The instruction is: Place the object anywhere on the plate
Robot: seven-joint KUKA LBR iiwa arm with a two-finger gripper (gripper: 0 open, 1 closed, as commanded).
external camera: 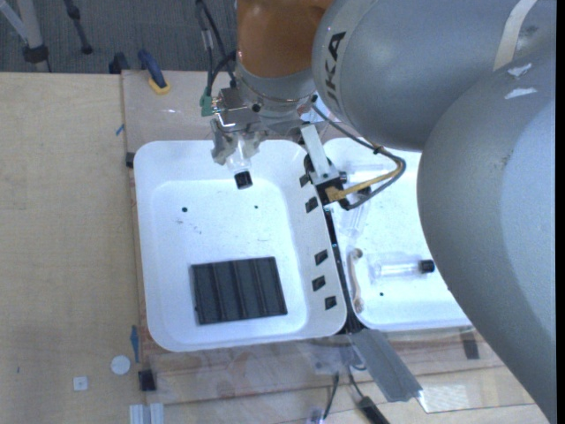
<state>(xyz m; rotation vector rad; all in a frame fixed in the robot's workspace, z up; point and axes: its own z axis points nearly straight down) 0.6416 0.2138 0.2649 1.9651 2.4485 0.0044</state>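
- Risk one: the clear, black-tipped piece [243,179] sits right under the pincer [235,153]. I cannot tell whether the pincer is spread, pressed together or pinching that piece. If the hold is weak or absent, the piece may fall onto the bin floor short of the plate [238,290].
- Risk two: the plate lies well apart from the pincer, toward the near end of the same bin [146,237]. A release at this spot would miss it altogether, so the pincer probably needs to travel over the dark ribbed slab first.
- Risk three: the plate looks low and ribbed. A light, round piece let go from a height could bounce or roll off its edge.
- Risk four: a similar clear tube [397,268] lies in the other bin [415,312], away from the pincer on the arm's side. If that tube is the object meant, the pincer is over the wrong bin, and I cannot settle which it is.
- Risk five: a yellow cable [371,181] loops just beside the wrist, over the divide between the bins, and could snag on a sideways move.
- Pose: the arm [388,69] reaches over the other bin. Its orange band [269,34] stands above the pincer, which points straight down at the far end of the bin on the table [62,237].
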